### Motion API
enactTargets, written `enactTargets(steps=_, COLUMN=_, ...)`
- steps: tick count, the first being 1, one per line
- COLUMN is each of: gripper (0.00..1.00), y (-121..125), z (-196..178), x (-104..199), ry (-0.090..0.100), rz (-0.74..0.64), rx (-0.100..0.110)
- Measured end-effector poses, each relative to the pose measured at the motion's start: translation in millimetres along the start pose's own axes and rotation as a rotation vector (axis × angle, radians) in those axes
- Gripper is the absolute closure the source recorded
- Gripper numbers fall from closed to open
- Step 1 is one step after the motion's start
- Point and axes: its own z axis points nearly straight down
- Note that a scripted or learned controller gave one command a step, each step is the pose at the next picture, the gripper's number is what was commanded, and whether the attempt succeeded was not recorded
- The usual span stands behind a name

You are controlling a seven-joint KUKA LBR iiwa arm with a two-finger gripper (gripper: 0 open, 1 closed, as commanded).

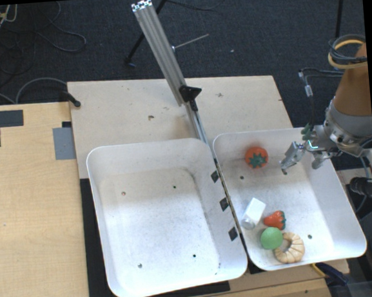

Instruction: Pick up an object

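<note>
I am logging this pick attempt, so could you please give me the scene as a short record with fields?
left bin: white, shallow, bare floor showing
right bin: white, shallow, holds five small items
tomato: red, near the bin's far side, apart from the rest
white block: near the divider side
red pepper: beside the white block
green ball: touching the pastry
pastry: tan, at the near edge
gripper: over the right bin, right of the tomato, holding nothing visible

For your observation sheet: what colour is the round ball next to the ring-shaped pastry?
Green ball, touching the pastry, seen in the camera view.
</note>
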Motion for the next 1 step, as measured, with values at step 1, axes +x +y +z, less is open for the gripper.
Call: enactTargets(steps=1, gripper=0.00, y=1.0, z=-2.9, x=-0.1, ry=-0.002, rz=-0.001, rx=-0.005)
